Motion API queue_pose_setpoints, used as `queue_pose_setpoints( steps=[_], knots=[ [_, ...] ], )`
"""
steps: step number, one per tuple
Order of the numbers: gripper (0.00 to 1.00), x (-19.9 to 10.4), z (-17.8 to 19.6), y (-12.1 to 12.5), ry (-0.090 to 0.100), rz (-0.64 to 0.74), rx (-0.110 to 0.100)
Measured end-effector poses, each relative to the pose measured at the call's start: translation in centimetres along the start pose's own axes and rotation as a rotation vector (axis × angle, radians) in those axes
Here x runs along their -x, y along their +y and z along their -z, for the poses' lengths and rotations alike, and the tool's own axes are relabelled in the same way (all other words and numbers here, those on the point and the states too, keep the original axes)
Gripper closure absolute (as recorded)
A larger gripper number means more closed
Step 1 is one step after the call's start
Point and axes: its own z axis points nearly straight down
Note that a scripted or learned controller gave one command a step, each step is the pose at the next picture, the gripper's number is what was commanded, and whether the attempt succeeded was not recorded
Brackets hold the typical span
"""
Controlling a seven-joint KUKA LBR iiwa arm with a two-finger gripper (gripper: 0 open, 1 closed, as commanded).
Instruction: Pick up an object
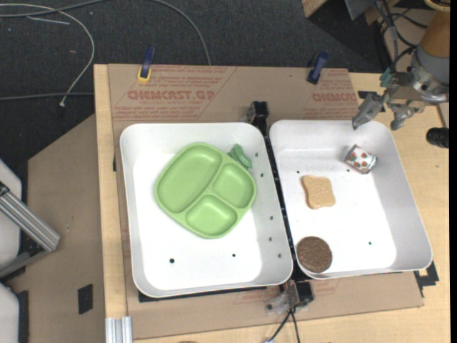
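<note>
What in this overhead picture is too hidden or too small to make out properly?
- Arm: cut off by the top right edge above the gripper.
- Small green thing: partly tucked behind the green divided plate; too small to identify.
- Shiny red-and-white object: too small and blurred to name.

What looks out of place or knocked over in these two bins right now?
The small can in the right bin lies tipped on its side. In the left bin the green divided plate sits askew, turned diagonal to the walls.
</note>
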Motion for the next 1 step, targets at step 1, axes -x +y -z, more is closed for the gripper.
queue_pose_setpoints(
  steps=[1],
  knots=[
    [0.00, -0.06, 0.90, 0.25, -0.003, 0.003, 0.014]
  ],
)
